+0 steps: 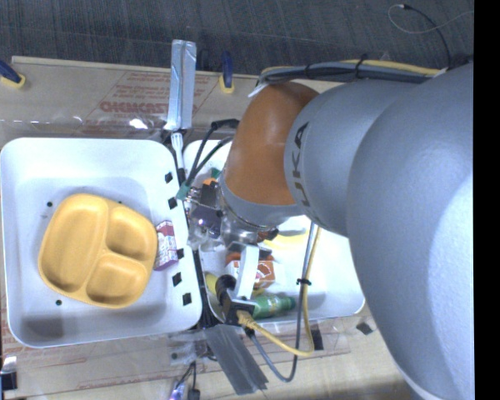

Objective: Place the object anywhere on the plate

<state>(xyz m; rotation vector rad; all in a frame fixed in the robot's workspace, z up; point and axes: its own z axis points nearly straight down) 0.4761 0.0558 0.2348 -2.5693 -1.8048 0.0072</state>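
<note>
A yellow plate with three compartments lies in the left white bin. Just off the plate's right rim sits a small purple and red packet, close to the bin's right wall. My gripper hangs over the divide between the two bins, mostly hidden under the orange wrist band. The packet is a little to the left of it, and I cannot tell whether they touch.
The grey arm covers most of the right bin. Beneath it in that bin lie a green bottle, an orange and red item and a yellow piece. Cables run along the front edge.
</note>
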